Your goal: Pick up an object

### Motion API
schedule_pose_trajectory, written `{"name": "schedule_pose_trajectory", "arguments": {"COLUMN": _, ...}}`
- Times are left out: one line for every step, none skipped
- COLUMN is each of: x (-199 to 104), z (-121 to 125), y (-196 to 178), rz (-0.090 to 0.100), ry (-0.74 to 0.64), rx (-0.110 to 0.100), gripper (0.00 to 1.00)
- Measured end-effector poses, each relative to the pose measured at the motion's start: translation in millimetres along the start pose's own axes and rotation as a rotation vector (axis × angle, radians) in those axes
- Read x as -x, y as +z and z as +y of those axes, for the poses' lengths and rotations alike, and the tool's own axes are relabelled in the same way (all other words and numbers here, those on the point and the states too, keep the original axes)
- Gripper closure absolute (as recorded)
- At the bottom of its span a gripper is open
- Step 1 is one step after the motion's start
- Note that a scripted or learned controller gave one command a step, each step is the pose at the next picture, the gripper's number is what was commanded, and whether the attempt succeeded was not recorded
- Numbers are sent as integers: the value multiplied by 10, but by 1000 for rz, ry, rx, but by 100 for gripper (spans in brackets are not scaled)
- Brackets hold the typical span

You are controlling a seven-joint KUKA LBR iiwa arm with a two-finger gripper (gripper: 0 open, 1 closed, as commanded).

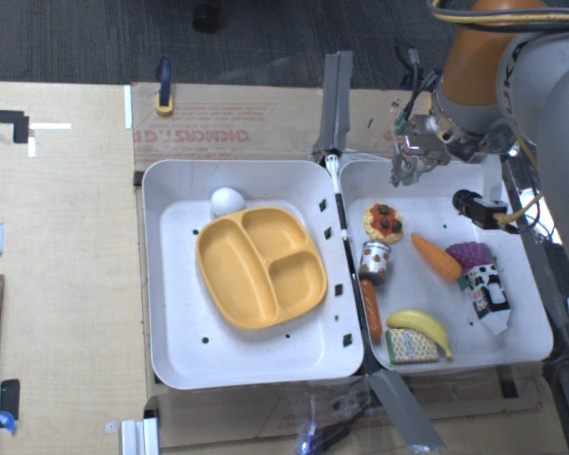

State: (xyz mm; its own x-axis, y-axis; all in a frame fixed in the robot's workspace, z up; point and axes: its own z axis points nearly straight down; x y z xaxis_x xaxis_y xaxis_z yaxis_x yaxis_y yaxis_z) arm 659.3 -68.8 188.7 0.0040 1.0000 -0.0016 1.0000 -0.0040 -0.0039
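- While the gripper [410, 166] hangs over the far-left corner of the right bin [536, 292], I cannot tell how its hand is set; nothing is visibly held.
- Candidate objects all lie in that bin: a small tart [383, 221] sits nearest, just near-side of the gripper, with a can [375, 261] and a hot dog [370, 309] below it along the left wall.
- An orange carrot [436, 256] lies mid-bin, grapes [468, 253] and a milk carton [489, 298] to its right, a banana [421, 328] and a sandwich [412, 348] at the near edge.
- The left bin [161, 282] carries a yellow divided plate [261, 265] and a white ball [227, 200].
- My judgement: the carrot stands freest, so centre over it, close across its narrow width, and descend straight.
- Items along the wall likely leave little finger room.
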Motion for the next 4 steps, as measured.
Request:
{"name": "schedule_pose_trajectory", "arguments": {"x": 0, "z": -2, "y": 5, "rz": 0, "ry": -1, "rx": -1, "gripper": 0}}
{"name": "schedule_pose_trajectory", "arguments": {"x": 285, "z": -652, "y": 680, "rz": 1, "ry": -11, "rx": -4, "gripper": 0}}
{"name": "schedule_pose_trajectory", "arguments": {"x": 650, "z": -926, "y": 1012, "rz": 3, "ry": -59, "rx": -2, "gripper": 0}}
{"name": "schedule_pose_trajectory", "arguments": {"x": 649, "z": -925, "y": 1011, "rz": 3, "ry": -60, "rx": -2, "gripper": 0}}
